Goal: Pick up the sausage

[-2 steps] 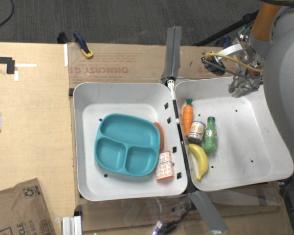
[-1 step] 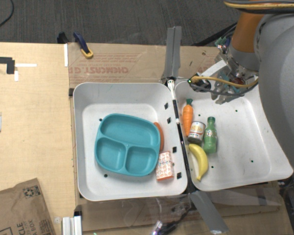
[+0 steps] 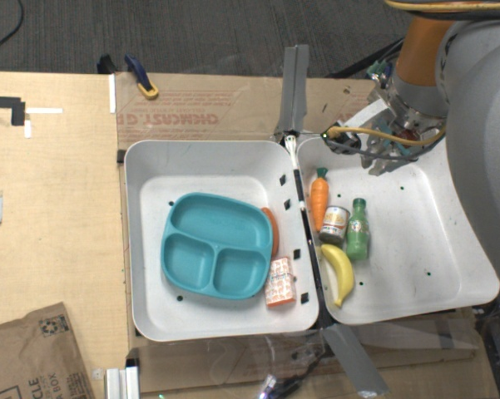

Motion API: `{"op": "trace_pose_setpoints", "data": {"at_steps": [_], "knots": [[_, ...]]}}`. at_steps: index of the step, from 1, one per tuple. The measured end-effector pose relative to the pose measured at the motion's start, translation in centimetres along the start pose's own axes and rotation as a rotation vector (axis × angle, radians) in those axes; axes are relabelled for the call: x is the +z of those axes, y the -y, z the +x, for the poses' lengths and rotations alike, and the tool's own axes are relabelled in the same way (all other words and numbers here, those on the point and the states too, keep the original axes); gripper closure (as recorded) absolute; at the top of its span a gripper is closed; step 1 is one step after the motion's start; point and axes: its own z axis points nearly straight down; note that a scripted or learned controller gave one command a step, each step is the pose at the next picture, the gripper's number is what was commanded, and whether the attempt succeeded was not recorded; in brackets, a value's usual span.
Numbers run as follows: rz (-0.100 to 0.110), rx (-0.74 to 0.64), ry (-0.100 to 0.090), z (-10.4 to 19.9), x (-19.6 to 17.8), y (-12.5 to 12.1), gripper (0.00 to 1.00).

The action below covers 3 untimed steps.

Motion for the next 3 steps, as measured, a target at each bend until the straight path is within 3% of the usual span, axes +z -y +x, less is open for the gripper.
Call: {"op": "trace_pose_setpoints", "data": {"at_steps": [1,2,3], "knots": [[0.000,0.000,0.001,0.0,0.0,0.0,0.00],[0.001,0.229,-0.008,-1.4,1.4,0.2,0.00],[0.000,0.136,-0.007,-0.2,-0.9,-6.0,0.00]]}}
